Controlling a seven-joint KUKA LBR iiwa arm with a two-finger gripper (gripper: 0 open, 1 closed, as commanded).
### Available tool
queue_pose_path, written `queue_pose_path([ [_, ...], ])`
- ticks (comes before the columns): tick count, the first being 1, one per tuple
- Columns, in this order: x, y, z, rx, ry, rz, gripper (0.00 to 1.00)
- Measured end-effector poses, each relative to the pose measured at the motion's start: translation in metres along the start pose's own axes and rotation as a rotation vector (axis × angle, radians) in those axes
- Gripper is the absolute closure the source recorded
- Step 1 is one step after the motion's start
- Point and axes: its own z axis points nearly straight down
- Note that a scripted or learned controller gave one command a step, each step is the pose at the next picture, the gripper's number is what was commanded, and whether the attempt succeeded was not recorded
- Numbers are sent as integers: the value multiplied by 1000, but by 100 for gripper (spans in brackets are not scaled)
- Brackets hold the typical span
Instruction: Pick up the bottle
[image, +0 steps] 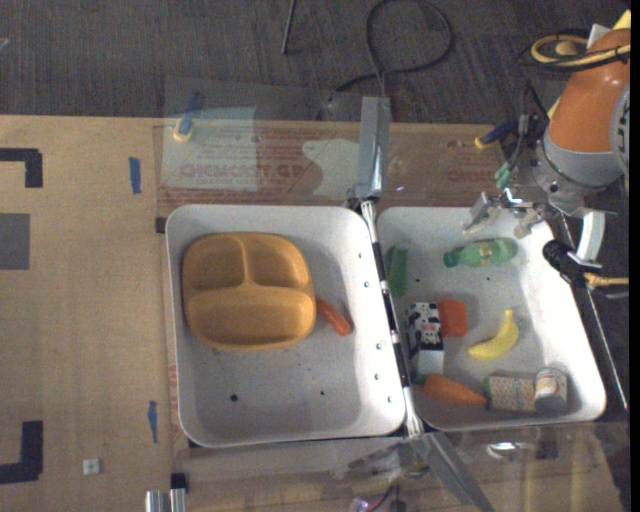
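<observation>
The green bottle (481, 253) lies on its side near the back of the right bin (585, 330). The gripper (507, 207) hangs just above and behind the bottle, at the bin's back rim; its fingers seem slightly apart with nothing between them, though the view is blurred there. In the same bin lie a banana (497, 338), a carrot (452, 390) and a cow-patterned carton (425, 325). The left bin (290, 410) holds a yellow tray (246, 289).
</observation>
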Motion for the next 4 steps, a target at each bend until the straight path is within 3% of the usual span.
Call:
queue_pose_path([
  [1,1,14,86,-4,-2,-9,0],
  [2,2,15,75,-7,-4,-12,100],
  [3,122,16,4,-2,0,236,100],
  [4,123,17,-7,-4,-2,234,100],
])
